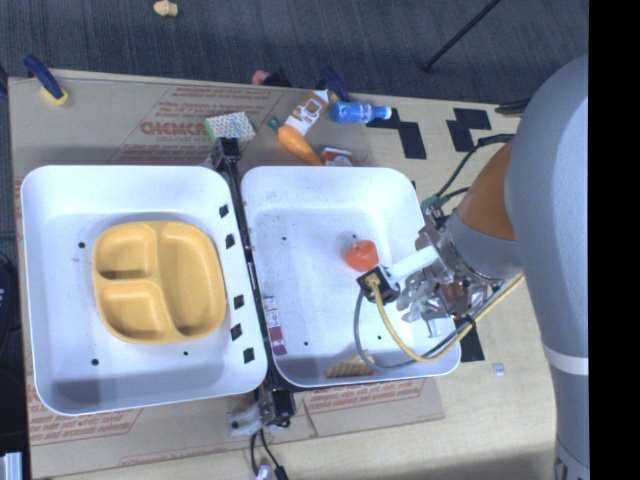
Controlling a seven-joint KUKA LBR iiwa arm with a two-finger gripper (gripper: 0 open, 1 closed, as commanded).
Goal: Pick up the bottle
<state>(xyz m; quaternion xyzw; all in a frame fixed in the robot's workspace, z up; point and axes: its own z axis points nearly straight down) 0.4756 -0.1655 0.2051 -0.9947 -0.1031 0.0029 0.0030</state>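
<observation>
The small blue plastic bottle [355,113] lies on its side on the brown cardboard sheet [150,128], outside the right-hand shallow white plastic bin [330,174] and just beyond that bin's far rim. Its long axis runs roughly along the rim, with the narrower end towards the side the arm comes from. It looks smooth, round and translucent, so I expect it to roll across its axis if nudged.

The two-finger gripper [428,306] hangs low over the same bin's near right corner, so the bottle lies well apart from it, up the view and a little left, across the whole bin and over its wall. I judge the coming move turns on that: lift clear of the rim, cross, then close across the bottle's short side. I cannot tell whether the gripper is wide or narrow, and I see nothing held in it.

Just left of the blue bottle, also beyond the far rim, lies a white-and-orange labelled bottle-shaped thing [305,116], tilted, with a glossy orange tapered piece [298,145] touching or nearly touching the rim. I cannot say which of the two the task means.

Inside the right bin, near its middle and just beside the gripper, sits a small red-orange rounded thing [362,256], too small to name. A tan, rough-looking strip [350,369] lies against the near wall. Left of this bin, the second white bin [120,180] holds a matte yellow three-compartment tray [160,280].
</observation>
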